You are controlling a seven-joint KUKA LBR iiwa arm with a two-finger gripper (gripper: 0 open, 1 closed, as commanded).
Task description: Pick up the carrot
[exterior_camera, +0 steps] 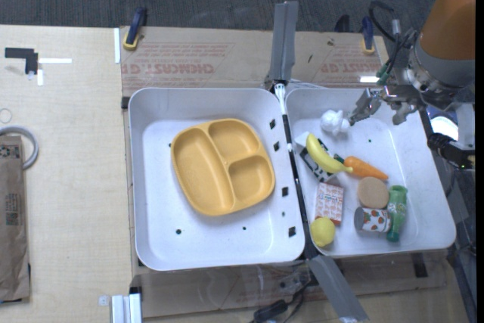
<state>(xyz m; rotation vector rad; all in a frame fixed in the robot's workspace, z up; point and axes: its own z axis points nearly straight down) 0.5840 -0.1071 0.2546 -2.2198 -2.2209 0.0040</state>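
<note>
From the camera above the bench (60, 163), two white bins sit side by side. The left bin (151, 238) holds a yellow divided plate (223, 165), lying flat near its middle.

The right bin (423, 231) carries the clutter. The carrot (366, 167) lies roughly at the bin's centre, slanting down to the right, its thick end touching the tip of a banana (324, 154). Just below the carrot sits a round brown disc (373, 193), with a small can (372, 221) and a green packet (396, 212) beside it. A small carton (329, 202) and a lemon (323, 231) lie lower left, and a crumpled white lump (333, 121) rests toward the far side.

The pincer (382, 107) hangs over the bin's far right part — well apart from the carrot — with its two fingers spread wide and nothing between them.
</note>
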